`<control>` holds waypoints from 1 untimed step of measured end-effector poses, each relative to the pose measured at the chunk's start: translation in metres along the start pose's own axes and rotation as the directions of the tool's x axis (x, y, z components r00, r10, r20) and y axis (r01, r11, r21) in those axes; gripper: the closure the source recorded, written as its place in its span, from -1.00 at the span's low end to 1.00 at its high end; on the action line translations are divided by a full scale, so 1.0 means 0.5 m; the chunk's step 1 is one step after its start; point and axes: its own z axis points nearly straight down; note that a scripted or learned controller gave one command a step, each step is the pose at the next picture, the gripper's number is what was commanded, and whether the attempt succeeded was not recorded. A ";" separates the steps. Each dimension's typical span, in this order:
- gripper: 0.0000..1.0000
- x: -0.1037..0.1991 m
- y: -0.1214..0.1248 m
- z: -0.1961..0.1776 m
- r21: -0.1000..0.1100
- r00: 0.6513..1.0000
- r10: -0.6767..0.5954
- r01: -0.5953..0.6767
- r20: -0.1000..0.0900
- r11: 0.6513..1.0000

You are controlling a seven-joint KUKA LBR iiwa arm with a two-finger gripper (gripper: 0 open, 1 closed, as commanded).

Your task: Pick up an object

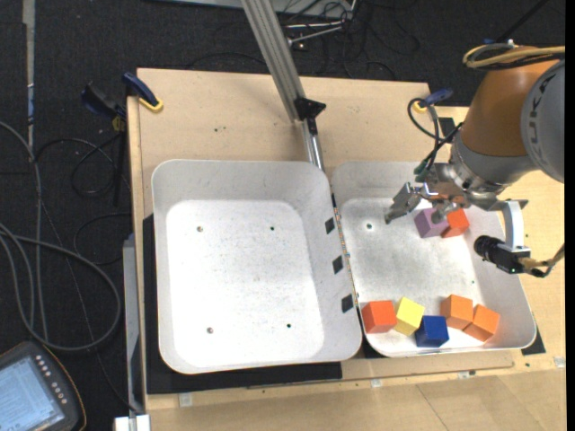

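Over the far part of the right bin (395, 259) hangs my gripper (420, 206), below the grey and orange arm (508, 115). A purple block (429, 225) and a red-orange block (457, 222) sit side by side right under the gripper, partly hidden by it. I cannot tell whether the gripper touches either block. Along the bin's near edge lie an orange block (379, 315), a yellow block (410, 314), a blue block (432, 331) and two more orange blocks (459, 308) (484, 321).
The left bin (238, 259) lies beside the right one, their rims meeting at the middle. A slanted metal pole (274, 48) reaches down to the bins' far edge. Black cables and a connector (499, 252) hang by the right bin's right rim.
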 end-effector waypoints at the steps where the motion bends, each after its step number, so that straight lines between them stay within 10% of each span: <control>1: -1.00 -0.003 -0.009 0.128 0.000 1.000 0.000 0.000 0.000 1.000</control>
